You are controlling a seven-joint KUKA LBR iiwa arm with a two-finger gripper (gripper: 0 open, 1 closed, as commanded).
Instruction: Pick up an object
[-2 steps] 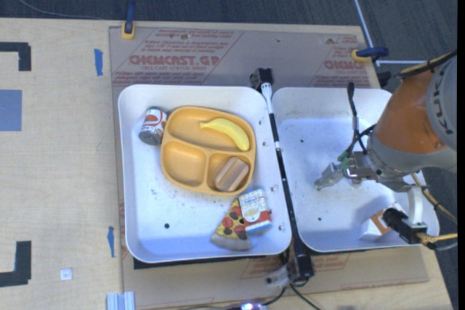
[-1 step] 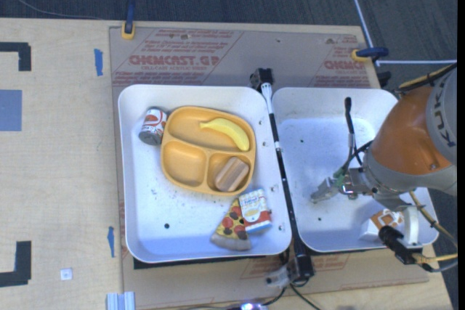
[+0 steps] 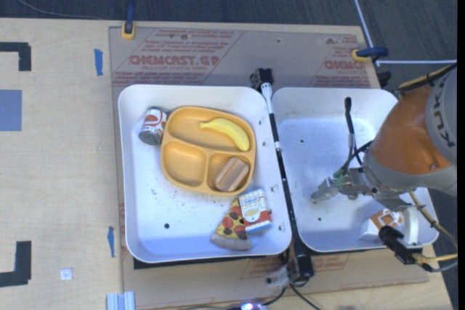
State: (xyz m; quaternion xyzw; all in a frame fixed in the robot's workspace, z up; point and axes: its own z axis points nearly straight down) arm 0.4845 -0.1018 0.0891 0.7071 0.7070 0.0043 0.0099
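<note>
Reaching in from the right, the arm (image 3: 414, 141) hangs its hand (image 3: 325, 190) low over the right bin (image 3: 312, 112); whether it is wide or narrow I cannot tell. In the left bin (image 3: 138, 214), a yellow divided plate (image 3: 185, 163) holds a banana (image 3: 227, 131) and perhaps a hot dog (image 3: 231, 174). Beside it lie a can (image 3: 152, 125), a pizza slice (image 3: 231, 226) and a small carton (image 3: 254, 208).
</note>
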